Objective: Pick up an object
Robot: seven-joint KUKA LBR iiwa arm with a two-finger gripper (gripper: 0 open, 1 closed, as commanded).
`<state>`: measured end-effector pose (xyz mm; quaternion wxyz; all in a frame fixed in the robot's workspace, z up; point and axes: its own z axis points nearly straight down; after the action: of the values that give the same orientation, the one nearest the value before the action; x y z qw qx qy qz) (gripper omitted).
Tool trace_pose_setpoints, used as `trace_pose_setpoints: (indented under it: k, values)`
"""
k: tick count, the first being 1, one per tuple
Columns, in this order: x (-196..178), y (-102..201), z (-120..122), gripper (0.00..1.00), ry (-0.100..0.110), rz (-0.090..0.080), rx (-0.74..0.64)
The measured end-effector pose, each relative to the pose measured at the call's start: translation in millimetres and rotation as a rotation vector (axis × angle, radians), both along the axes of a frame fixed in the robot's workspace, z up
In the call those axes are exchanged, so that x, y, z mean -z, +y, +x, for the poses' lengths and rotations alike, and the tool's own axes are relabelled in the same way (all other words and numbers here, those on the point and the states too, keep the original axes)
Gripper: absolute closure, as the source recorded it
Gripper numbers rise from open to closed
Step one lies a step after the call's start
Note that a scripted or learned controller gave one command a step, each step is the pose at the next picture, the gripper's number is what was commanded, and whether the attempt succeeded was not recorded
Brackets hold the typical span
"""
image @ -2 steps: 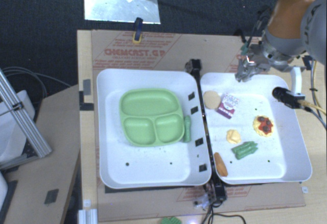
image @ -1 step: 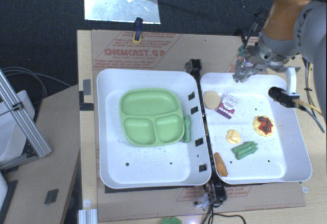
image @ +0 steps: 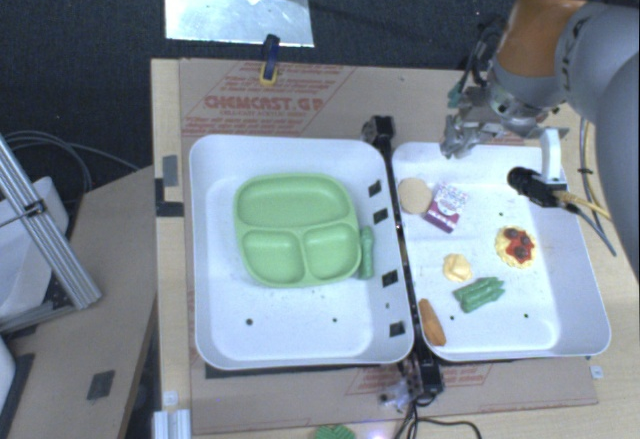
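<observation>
Hovering over the far left corner of the right bin, the gripper points down from the arm, which bends in from the far right.

The left bin holds a green divided plate with a small green piece against its right edge. In the right bin lie a tan bun, a purple-and-white packet, an orange stick, a yellow lump, a green vegetable and a red-topped disc. The bun lies nearest the gripper, which is apart from it. I cannot tell whether the gripper is wide or narrow.

My desk carries a printed cardboard sheet; two white bins sit side by side on it.
</observation>
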<state>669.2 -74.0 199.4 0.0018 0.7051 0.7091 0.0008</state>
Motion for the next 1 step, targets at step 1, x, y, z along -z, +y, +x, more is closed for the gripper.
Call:
trace_pose_setpoints:
  k: [1]
  values:
    - [-10.9, 14.9, 0.0, 1.00, 0.000, 0.001, -0.001]
